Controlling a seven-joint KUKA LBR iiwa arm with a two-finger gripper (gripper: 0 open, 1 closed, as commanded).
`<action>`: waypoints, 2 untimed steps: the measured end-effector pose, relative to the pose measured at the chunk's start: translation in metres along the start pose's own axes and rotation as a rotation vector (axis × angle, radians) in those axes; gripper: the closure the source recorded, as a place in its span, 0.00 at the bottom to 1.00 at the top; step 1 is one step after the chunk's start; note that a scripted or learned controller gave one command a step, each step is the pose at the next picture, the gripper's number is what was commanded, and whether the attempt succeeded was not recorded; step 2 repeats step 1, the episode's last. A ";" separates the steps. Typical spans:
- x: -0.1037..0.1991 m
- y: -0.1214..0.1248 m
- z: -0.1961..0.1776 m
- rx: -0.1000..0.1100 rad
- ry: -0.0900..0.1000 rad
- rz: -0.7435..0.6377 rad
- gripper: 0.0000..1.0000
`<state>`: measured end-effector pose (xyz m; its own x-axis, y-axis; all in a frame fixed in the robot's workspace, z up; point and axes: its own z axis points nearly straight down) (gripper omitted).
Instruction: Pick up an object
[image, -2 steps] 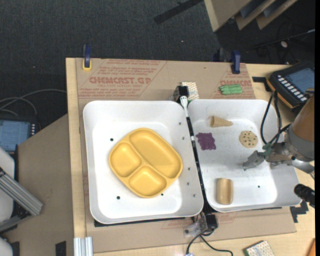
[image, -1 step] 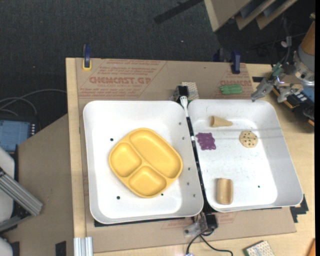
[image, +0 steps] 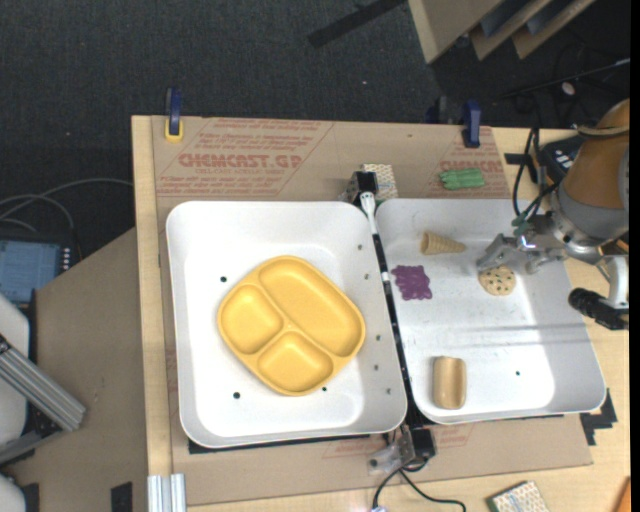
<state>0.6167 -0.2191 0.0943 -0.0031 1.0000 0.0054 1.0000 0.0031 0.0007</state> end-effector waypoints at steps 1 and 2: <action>-0.006 -0.098 -0.046 0.004 -0.005 0.008 0.00; -0.006 -0.098 -0.046 0.004 -0.005 0.008 0.00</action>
